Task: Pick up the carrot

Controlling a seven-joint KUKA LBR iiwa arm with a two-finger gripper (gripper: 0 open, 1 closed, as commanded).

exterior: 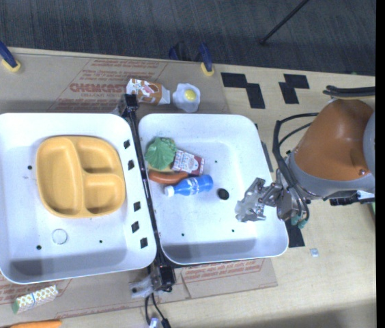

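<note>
Left bin point(15, 203): shallow, white. Holds one yellow divided plate point(80, 175), three compartments, nothing visible in them.

Bench strip above the bins: small brown-and-white packet point(145, 91); just right of it, a white piece with a yellow centre point(187, 97), likely a toy egg.

Right bin point(206, 248): shallow, white. Contents bunched at its left side, close to the divider between the bins.
- Green leafy vegetable point(160, 152), toy, uppermost of the group.
- Red sachet point(187, 162), touching the green piece on its right.
- Carrot point(167, 178), orange, lying roughly level, just below the green piece and the sachet. Its right end is tucked against or under the bottle; the left end is the freer one.
- Blue bottle with white cap point(190, 186), lying on its side, touching the carrot.
- Small dark round spot point(223, 195) on the bin floor, apart from the group.

Handling, carrot: judged light, rigid, smooth plastic, so liable to roll or slip. Not fragile. Best hold is across the narrow body at its exposed left-centre, away from the bottle; neighbours leave little room for fingers.

Gripper point(249, 209): over the right part of the right bin, well apart from the carrot, nothing between its fingers. Whether it stands wide or narrow cannot be told.
</note>
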